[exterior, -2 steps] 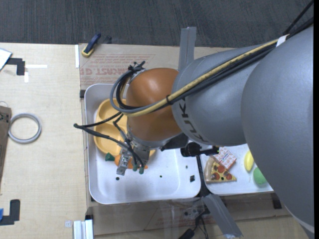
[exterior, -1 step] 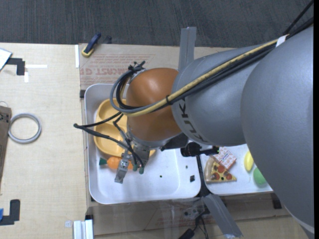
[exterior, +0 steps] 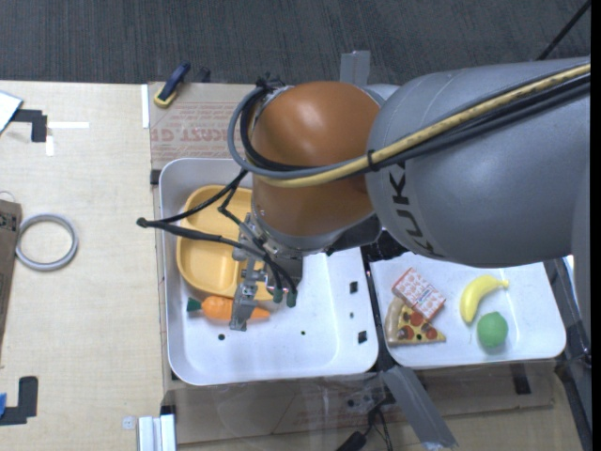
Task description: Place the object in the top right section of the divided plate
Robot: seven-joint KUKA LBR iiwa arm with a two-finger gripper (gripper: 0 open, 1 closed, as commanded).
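Note:
A yellow divided plate (exterior: 205, 252) lies in the left white bin (exterior: 282, 355), its right part hidden under the arm. Just below the plate's lower edge lies an orange carrot with a green tip (exterior: 214, 308). My gripper (exterior: 246, 310) hangs over the carrot's right end, right on it. The arm's big orange wrist band covers the plate's top right section.
The right bin (exterior: 535, 346) holds a red box (exterior: 418, 292), a pizza slice (exterior: 413, 329), a banana (exterior: 479, 296) and a green lime (exterior: 492, 330). A tape roll (exterior: 44, 241) lies on the bench at the left. Cables trail from the wrist over the plate.

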